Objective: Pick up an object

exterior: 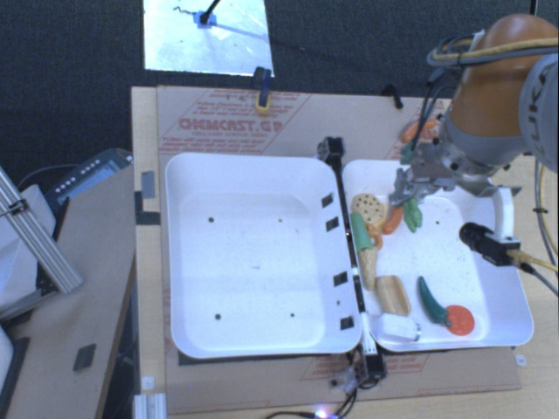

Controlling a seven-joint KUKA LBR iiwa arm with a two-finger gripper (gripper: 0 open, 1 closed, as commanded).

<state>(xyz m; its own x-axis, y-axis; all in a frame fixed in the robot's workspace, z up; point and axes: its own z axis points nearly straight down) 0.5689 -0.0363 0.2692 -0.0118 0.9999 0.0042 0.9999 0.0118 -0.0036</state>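
Observation:
The right bin (502,273) holds several toy foods. Along its left wall lie a dotted tan cracker (369,205), a green vegetable (359,231) and a pale cream piece (369,267). A small orange carrot (393,220) and a green piece (412,216) lie in the far part of the bin. My gripper (407,190) hangs right over these two, and from this angle I cannot tell whether it touches either. A tan bread roll (393,294), a white block (398,327), a dark green pepper (431,299) and a red tomato (460,319) lie near the front.
The left bin (253,260) adjoins the right one along a black-clipped divider (345,234). The arm's grey and orange body (498,94) covers the right bin's far right corner. An orange item (410,132) lies behind the bin. A black fitting (485,241) sticks out over the right side.

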